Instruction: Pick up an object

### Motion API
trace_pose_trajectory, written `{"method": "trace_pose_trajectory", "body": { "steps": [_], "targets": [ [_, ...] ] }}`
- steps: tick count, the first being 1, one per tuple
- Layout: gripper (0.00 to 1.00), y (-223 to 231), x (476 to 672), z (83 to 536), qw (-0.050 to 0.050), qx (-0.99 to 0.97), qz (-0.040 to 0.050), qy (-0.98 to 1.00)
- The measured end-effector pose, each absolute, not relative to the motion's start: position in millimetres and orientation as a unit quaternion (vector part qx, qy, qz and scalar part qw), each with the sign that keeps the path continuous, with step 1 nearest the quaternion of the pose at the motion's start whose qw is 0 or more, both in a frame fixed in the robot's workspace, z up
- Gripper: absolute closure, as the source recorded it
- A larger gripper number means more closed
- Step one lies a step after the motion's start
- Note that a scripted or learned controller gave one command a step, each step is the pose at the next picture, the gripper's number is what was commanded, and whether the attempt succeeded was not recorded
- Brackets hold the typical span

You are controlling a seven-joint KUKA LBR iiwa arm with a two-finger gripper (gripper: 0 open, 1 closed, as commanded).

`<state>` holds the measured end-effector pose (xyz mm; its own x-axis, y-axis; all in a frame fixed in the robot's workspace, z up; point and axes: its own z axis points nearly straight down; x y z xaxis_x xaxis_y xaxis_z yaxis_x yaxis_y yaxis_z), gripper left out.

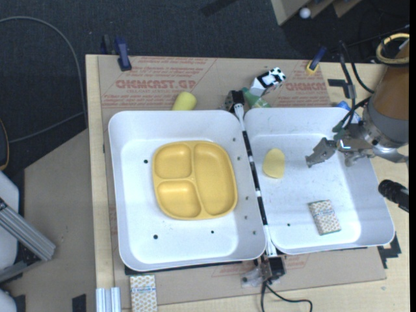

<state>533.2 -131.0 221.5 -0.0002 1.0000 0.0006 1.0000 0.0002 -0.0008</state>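
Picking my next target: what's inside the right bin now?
The right bin holds a yellow piece near its left wall and a small patterned block toward the front. The gripper hangs above, covering some floor.

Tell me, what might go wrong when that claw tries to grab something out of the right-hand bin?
The gripper hangs between the small yellow piece and the patterned block, over neither one, so a straight drop would likely close on nothing. The yellow piece looks rounded and lies near the right bin's left wall, so it could slip sideways or leave a finger little room.
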Motion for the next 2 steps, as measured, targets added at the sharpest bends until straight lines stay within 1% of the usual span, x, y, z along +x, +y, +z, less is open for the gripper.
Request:
{"method": "trace_pose_trajectory", "body": {
  "steps": [1,2],
  "targets": [
    [0.00,-101,601.9,100,0.002,-0.707,0.0009,-0.707],
    [0.00,-100,610.0,84,0.000,-0.707,-0.0001,-0.707]
  ]
}}
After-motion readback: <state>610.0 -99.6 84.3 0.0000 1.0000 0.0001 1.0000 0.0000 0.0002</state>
